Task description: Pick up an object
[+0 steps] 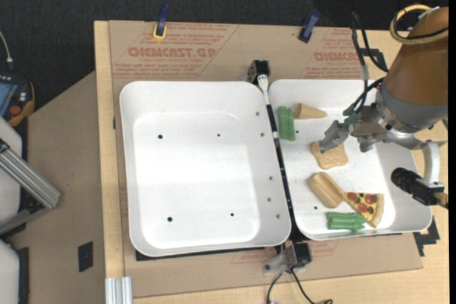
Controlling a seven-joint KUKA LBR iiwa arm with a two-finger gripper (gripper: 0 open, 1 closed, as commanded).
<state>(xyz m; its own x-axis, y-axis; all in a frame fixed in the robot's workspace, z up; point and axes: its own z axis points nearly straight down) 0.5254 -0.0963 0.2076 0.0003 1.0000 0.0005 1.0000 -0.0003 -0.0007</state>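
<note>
Reaching into right bin (399, 221): gripper (333, 144), fingers spread, hovering just above tan cracker (329, 156) mid-bin. Nothing grasped yet. Needing next, likely: lowering, closing around cracker, lifting.

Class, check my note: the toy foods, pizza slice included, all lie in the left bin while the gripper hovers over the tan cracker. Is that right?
One slip: the toy foods, with the pizza slice, lie in the right bin, not the left bin, as the camera view shows. The gripper does hover over the tan cracker.
</note>
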